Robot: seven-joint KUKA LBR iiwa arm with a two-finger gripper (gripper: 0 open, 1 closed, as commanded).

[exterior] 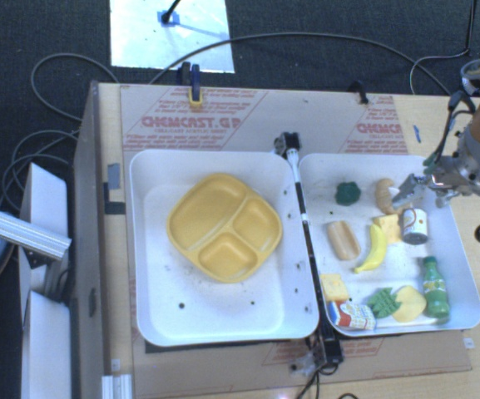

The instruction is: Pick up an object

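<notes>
The claw (416,188) hangs over the far right part of the right bin (464,260); I cannot tell how it is set. Just under it lies a small can (414,225) on its side, white label with a dark end, beside a yellow block (387,225) and a banana (373,250). The can is probably light, stiff and smooth, prone to roll, so grip across its round body. A potato (384,194) and green broccoli (348,193) lie nearer the bin's far edge
</notes>
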